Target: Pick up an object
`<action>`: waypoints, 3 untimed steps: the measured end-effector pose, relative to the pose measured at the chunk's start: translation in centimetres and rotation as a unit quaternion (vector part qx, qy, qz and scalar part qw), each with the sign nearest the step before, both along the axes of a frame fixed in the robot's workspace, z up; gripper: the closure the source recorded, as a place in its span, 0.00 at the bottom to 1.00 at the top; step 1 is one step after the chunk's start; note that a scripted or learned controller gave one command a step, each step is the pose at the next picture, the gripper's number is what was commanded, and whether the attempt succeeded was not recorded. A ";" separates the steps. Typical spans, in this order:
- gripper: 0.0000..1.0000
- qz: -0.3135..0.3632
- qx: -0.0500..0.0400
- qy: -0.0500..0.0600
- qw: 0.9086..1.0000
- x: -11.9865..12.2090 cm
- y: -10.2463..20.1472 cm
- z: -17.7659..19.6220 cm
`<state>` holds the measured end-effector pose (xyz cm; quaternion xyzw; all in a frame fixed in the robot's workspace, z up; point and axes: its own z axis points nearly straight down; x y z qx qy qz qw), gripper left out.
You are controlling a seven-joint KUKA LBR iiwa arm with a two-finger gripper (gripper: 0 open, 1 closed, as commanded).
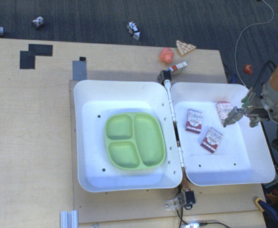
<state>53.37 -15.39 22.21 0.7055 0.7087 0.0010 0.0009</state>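
Three small red and white packets lie in the right bin (253,170): one (194,121) near the bin's left side, one (212,140) just below and right of it, and one (223,109) further back. My gripper (239,122) hangs over the right part of this bin, just right of the back packet and up-right of the lower one. Its fingers are spread open with nothing between them. The left fingertip (227,121) points down towards the bin floor close to the back packet.
A green three-compartment plate (135,140) fills the middle of the left bin (89,127). Behind the bins on the bench lie an orange ball (166,55), a toy pizza slice (185,47) and a small marker (178,67). Cables run along the right edge.
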 end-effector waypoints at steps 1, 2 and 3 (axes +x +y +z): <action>0.00 -0.002 -0.001 -0.006 1.000 3.7 3.4 -12.3; 0.00 -0.001 -0.001 -0.004 1.000 -2.4 7.1 -13.5; 1.00 -0.001 -0.002 -0.007 1.000 -2.2 7.1 -12.3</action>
